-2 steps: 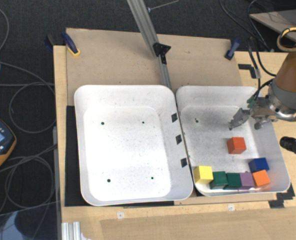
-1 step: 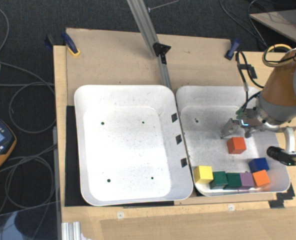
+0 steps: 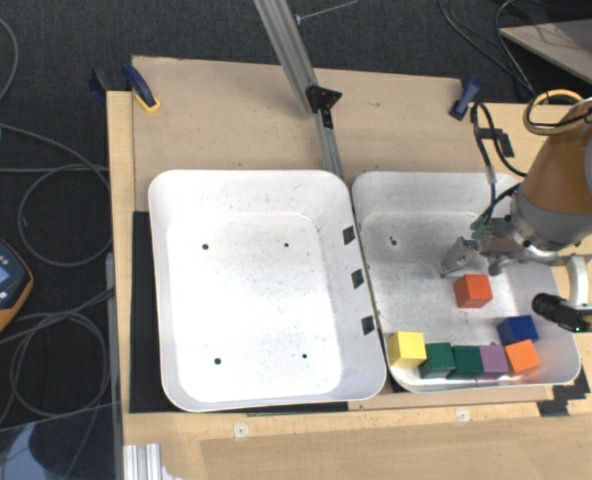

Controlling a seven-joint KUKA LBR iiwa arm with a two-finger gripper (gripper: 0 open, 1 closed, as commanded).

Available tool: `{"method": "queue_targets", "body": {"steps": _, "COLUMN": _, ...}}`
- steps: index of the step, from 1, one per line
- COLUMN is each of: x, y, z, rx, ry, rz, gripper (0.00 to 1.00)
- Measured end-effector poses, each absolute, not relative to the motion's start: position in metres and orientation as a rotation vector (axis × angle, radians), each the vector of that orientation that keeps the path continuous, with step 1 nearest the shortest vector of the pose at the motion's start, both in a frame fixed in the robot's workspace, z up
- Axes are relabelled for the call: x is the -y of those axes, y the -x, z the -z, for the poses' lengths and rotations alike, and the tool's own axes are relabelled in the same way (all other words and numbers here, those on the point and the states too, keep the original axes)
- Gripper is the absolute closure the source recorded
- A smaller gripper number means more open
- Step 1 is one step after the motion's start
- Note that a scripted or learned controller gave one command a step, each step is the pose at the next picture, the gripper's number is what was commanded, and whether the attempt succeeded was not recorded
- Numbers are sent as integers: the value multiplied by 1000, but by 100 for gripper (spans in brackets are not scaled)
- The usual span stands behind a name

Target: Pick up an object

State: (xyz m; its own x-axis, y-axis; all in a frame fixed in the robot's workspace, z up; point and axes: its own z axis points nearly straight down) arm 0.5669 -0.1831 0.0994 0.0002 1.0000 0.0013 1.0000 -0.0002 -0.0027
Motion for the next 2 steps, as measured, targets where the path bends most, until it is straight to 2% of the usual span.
{"method": "queue_targets", "body": {"steps": 1, "x": 183, "y": -568, "z": -111, "rx": 2221, "ry": 2220, "rz": 3, "gripper": 100}}
{"method": "queue_targets", "body": {"steps": 2, "x": 186, "y": -571, "z": -176, "rx": 2228, "ry": 2225, "rz": 7, "gripper": 100}}
